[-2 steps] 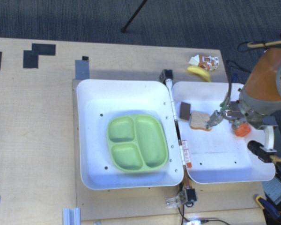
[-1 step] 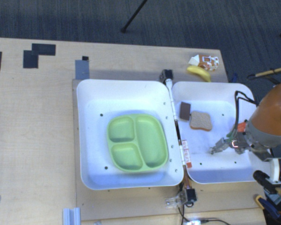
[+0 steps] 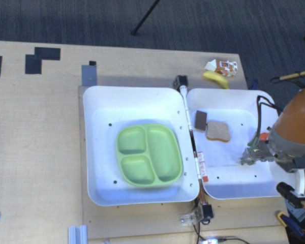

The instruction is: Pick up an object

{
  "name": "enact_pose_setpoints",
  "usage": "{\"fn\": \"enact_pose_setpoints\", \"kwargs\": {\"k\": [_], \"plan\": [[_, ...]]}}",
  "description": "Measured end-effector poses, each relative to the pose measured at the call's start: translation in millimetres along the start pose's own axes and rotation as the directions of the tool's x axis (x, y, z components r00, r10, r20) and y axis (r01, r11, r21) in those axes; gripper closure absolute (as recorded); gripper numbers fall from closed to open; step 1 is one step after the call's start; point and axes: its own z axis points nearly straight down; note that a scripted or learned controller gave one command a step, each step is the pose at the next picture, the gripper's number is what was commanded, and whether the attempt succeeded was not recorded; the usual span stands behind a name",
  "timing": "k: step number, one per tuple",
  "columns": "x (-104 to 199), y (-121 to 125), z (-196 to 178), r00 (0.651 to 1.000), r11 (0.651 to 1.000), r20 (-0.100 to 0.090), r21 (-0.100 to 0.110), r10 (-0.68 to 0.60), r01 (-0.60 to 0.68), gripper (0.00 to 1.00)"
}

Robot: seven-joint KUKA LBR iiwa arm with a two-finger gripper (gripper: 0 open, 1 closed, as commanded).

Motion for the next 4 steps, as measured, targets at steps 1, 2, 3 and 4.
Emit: {"fn": "enact_pose_setpoints", "kwargs": {"k": [1, 2, 3, 4], "plan": [[49, 30, -100, 1.0, 1.0, -0.002, 0.006, -0.003, 0.003, 1.0], [155, 35, -112, 1.0, 1.0, -0.004, 0.009, -0.005, 0.005, 1.0], [70, 74, -117, 1.0, 1.0, 0.0, 0.009, -0.001, 0.001, 1.0], [71, 74, -117, 1.0, 1.0, -0.001, 0.009, -0.003, 0.003, 0.0]]}}
